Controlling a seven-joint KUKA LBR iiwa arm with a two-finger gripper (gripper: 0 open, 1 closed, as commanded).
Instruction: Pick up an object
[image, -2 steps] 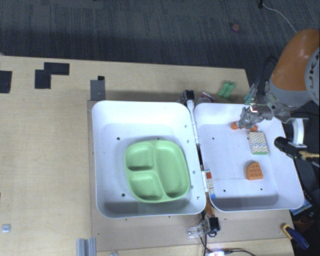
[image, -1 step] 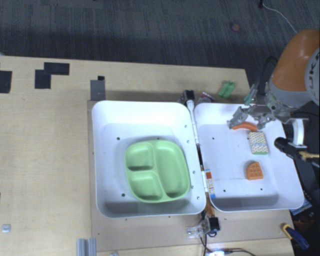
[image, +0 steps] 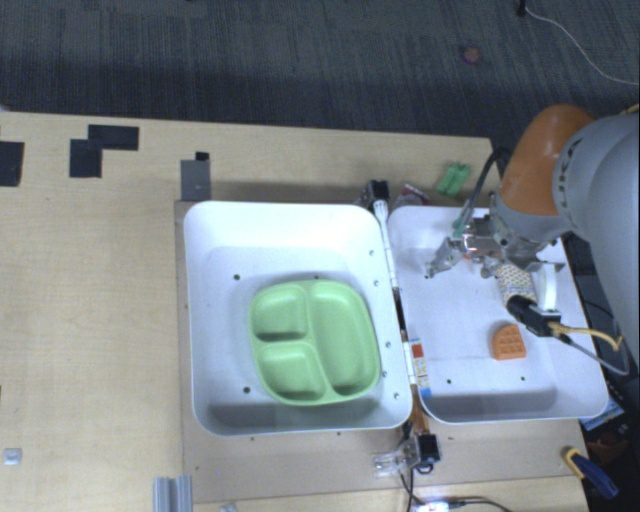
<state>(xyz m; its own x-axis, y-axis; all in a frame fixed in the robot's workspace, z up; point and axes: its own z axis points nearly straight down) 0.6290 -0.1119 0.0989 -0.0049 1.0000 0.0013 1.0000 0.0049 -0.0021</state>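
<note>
In the camera view, the end effector was seen over the upper part of the right bin; whether spread or pressed together could not be told. The orange waffle-like piece was found on that bin's floor, apart from it, toward the lower right.

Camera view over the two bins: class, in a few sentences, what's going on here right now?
A grey robot arm with an orange band reaches in from the right, its claw over the far half of the right shallow white bin. A small orange waffle-like piece lies nearer that bin's front, apart from the claw. A light green three-compartment plastic plate sits in the left shallow white bin. No pick-up is evident yet.
</note>
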